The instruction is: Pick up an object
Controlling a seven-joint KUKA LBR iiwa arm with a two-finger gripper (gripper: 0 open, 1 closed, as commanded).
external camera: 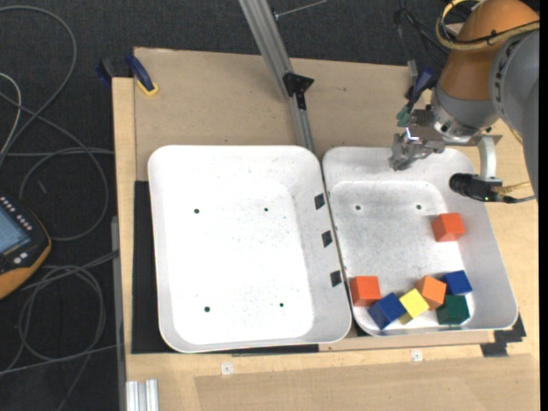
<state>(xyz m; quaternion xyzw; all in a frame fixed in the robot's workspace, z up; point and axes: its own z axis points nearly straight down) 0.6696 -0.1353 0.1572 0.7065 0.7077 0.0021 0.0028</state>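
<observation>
In the right bin (385, 221) lie several small blocks. One orange block (448, 227) sits alone near the right wall. Along the front edge cluster an orange block (366, 289), a blue block (387, 309), a yellow block (413, 302), another orange block (433, 290), a second blue block (457, 282) and a green block (453, 310). My gripper (402, 157) hangs over the back rim of the right bin, well away from every block. Nothing shows between its fingers.
The left bin (231, 247) stands beside the right one on the wooden bench. A grey metal strut (274, 50) slants down to the gap between the bins at the back. Cables and a handheld device (17, 242) lie on the floor at left.
</observation>
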